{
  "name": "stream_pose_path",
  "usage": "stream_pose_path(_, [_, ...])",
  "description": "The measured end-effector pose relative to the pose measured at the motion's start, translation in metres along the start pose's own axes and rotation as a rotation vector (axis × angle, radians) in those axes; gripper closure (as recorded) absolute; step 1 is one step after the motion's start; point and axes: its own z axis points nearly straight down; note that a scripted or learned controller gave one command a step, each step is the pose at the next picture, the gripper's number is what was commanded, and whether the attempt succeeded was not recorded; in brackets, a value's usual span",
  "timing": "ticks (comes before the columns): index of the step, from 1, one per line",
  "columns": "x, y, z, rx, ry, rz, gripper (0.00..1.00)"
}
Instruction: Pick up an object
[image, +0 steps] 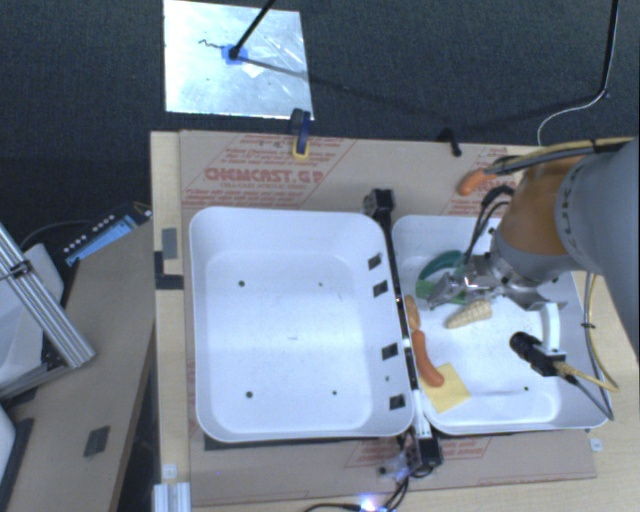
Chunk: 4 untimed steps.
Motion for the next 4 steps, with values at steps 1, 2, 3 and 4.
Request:
stream_pose_path(1, [0.029,0.068,0.002,0.006,-0.004,0.01,0.0])
stream_pose_path(2, [0.026,0.067,-0.01,0.006,-0.008,0.008,1.0])
stream_pose_path(3, [0.128,0.084,-0.106,-0.006,0.0,0.001,1.0])
stream_pose_path(4, [0.185,0.083,-0.166,-0.001,0.0,0.005,1.0])
